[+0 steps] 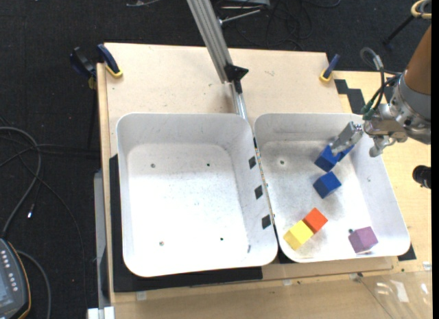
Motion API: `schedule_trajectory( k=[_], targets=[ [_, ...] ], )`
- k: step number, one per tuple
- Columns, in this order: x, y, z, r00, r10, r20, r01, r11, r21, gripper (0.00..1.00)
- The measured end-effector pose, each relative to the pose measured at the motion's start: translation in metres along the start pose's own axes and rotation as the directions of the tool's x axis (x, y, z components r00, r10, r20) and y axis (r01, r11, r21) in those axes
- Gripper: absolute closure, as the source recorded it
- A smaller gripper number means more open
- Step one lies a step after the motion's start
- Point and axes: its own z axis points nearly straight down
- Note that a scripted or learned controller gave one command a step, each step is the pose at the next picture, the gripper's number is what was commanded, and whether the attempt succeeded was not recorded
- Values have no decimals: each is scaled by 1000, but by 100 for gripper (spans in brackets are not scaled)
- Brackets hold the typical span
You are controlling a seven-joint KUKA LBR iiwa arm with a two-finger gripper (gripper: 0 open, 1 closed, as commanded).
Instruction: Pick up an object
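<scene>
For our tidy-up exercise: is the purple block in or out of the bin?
In: the purple cube-shaped block lies inside the right white bin, near its front corner.

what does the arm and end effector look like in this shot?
Arm: bulky link with an orange-brown band above a grey wrist section, and a thin cable looping beside it. End effector: small, silver-grey metal, two slim fingers.
</scene>
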Motion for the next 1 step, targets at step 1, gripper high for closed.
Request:
schedule_trajectory(
  k=[1],
  targets=[
    [8, -30, 80, 1000, 2, -2, -2, 1000, 9, 0]
  ],
)
